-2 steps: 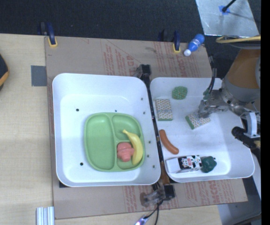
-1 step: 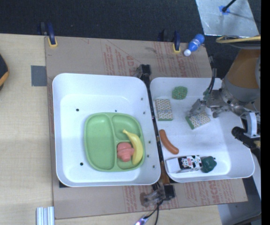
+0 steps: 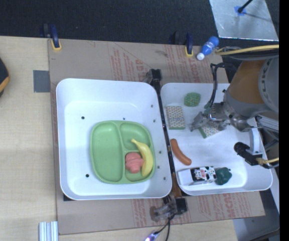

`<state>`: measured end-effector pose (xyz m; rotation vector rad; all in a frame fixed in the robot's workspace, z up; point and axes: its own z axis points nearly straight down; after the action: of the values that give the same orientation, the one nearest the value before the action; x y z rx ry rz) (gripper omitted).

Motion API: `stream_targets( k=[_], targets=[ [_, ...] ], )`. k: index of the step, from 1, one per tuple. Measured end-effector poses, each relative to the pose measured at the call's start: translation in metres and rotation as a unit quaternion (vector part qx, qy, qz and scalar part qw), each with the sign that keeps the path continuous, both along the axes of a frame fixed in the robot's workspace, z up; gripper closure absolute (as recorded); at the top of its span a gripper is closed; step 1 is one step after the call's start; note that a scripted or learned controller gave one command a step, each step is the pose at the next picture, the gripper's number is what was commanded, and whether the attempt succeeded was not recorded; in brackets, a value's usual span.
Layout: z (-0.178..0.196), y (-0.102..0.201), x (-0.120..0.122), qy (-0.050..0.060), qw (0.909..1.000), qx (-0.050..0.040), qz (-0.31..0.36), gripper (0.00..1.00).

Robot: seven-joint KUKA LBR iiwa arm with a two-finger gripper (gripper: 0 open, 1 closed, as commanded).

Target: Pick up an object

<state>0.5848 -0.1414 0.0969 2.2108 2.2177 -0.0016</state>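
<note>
Both white bins (image 3: 69, 134) look like smooth plastic with a faint sheen, sitting on matt brown cardboard (image 3: 109, 59) over a pale wood-grain bench (image 3: 14, 149). Inside the left bin, the green plate (image 3: 104, 149) is matt plastic; the banana (image 3: 144, 157) on it looks glossy

Patterned card (image 3: 211, 130) flat in right bin (image 3: 255, 182), under end effector (image 3: 200, 123); contact unclear.
</note>
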Motion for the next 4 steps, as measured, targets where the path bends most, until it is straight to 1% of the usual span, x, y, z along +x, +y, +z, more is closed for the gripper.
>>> stream_targets(
  k=[1, 2, 3, 4],
  targets=[
    [0.012, -0.002, 0.001, -0.001, 1.0000, -0.0014, 0.001, 1.00],
    [0.066, 0.047, -0.009, 0.005, 1.0000, 0.0041, 0.001, 1.00],
    [0.084, -0.025, 0.009, 0.004, 1.0000, 0.0035, 0.000, 1.00],
    [0.084, -0.025, 0.009, 0.004, 1.0000, 0.0037, 0.000, 0.00]
  ],
)
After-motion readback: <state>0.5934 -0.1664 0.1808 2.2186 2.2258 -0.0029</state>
